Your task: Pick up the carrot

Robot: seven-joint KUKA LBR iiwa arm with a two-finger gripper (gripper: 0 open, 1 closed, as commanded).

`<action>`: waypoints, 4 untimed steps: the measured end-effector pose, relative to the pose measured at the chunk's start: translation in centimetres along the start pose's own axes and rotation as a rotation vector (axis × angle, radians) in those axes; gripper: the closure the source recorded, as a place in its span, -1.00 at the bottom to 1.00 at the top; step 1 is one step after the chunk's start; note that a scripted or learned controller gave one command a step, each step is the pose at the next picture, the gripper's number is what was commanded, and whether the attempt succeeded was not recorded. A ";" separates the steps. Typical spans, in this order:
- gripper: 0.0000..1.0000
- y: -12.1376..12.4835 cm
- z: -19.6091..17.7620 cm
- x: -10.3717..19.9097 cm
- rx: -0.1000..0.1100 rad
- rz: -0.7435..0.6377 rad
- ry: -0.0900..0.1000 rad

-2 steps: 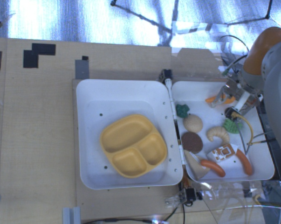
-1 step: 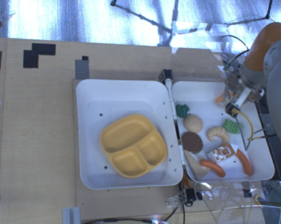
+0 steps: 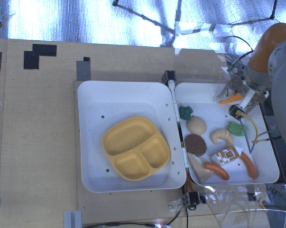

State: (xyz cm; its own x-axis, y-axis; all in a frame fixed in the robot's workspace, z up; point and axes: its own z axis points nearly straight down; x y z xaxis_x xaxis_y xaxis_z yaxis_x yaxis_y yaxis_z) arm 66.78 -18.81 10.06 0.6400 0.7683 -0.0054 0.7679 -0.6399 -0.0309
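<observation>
Right, camera view, top-down at a slant: two white bins side by side. Left bin holds a yellow divided plate, nothing task-related there. Right bin is the busy one. The carrot sits near the far right corner, an orange sliver w/ its tip pointing left, right under the wrist. The gripper is down at that same spot, touching or nearly touching the carrot's right end. Jaw state: cannot tell; the wrist body and a black-yellow cable block the view, so no claim that anything is held.

Rest of the bin, quick: broccoli piece by the divider, tan round bun, dark brown patty, croissant, green leafy bit, two sausages, a small white-orange carton, a pale wedge.

Step in hand, my read: approach/grasp phase, arm at the carrot, lift not yet done. Next move calls for a firm close across the carrot's narrow body, then a straight lift. Risk: it's thin, lies flat, close to the bin wall, so it may slip or get pushed into the corner.
</observation>
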 end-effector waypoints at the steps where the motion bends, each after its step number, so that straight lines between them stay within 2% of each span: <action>1: -1.00 0.2 0.4 -0.3 -0.032 -0.098 0.004; 2: -1.00 0.5 0.7 -0.5 -0.018 -0.006 0.001; 3: -1.00 0.2 0.3 -0.9 -0.034 0.007 0.008; 4: -1.00 0.3 1.4 -0.9 -0.016 0.130 0.004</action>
State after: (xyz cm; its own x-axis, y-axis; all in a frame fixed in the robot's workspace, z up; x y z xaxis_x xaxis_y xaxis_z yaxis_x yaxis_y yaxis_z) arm 66.39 -19.71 8.66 0.7339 0.6792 -0.0047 0.6791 -0.7339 -0.0145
